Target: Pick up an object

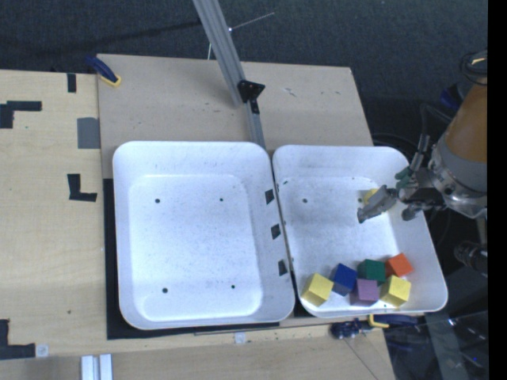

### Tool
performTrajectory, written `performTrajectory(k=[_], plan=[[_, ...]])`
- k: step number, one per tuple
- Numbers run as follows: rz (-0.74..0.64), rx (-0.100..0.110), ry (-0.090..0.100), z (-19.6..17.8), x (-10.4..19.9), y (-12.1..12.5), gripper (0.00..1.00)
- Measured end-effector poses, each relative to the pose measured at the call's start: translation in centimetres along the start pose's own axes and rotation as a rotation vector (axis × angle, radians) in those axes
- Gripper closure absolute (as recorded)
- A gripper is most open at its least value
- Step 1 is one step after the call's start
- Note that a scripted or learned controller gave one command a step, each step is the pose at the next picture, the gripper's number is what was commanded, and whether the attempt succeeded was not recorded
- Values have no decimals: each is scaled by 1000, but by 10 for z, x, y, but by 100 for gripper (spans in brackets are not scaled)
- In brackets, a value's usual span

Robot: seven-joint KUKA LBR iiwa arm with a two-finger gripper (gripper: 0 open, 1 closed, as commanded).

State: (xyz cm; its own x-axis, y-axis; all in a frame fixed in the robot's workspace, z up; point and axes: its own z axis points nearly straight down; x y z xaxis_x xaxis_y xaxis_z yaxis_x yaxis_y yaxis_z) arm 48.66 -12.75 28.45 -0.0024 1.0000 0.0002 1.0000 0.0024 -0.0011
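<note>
We find the gripper (372, 206) over the upper right part of the right bin (317, 165), something small and yellow just above its tip; whether it is released or clenched we cannot tell. The blocks lie clustered in that bin's near corner: yellow block (318, 289), blue block (344, 278), purple block (366, 290), green block (371, 271), orange block (399, 264); all sit toward the near edge from the gripper, well apart, so we judge the move must travel that way.

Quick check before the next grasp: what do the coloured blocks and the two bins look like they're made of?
Blocks, e.g. the blue block and orange block: probably painted wood or foam, judging by the matte, flat colour with no glare; I cannot tell which. Right bin and left bin: likely moulded plastic, with smooth white walls and rounded corners, speckled with dark scuffs.
</note>
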Motion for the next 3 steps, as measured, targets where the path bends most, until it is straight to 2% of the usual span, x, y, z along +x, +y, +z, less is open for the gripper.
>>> performTrajectory(k=[1,3], plan=[[0,0,0,0,0,0,0],[1,5,1,87,5,-3,0]])
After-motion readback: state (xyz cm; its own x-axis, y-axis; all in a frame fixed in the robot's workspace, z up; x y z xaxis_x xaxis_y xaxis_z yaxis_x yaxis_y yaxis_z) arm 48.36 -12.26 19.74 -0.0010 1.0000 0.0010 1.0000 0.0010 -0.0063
